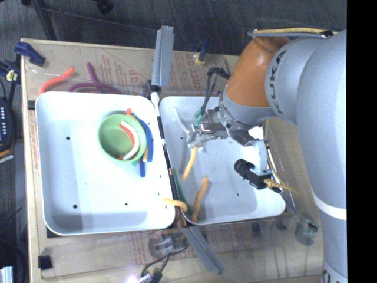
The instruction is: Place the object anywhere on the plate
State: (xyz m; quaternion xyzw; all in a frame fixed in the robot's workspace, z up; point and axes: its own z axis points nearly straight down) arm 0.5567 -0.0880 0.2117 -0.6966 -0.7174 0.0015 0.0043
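A green plate lies in the left bin, towards its upper right. On the plate rest a red curved piece and a white curved piece. A blue stick lies along the plate's right rim. My gripper hangs over the upper left of the right bin. Directly below it a thin yellow-orange stick slants down to the left, its upper end close to the gripper. Whether the stick is held cannot be made out.
An orange stick lies near the right bin's front left. A short yellow piece sits on the divide between the bins. A black fitting sticks out on the right bin's right side. Red and purple cords lie behind the left bin.
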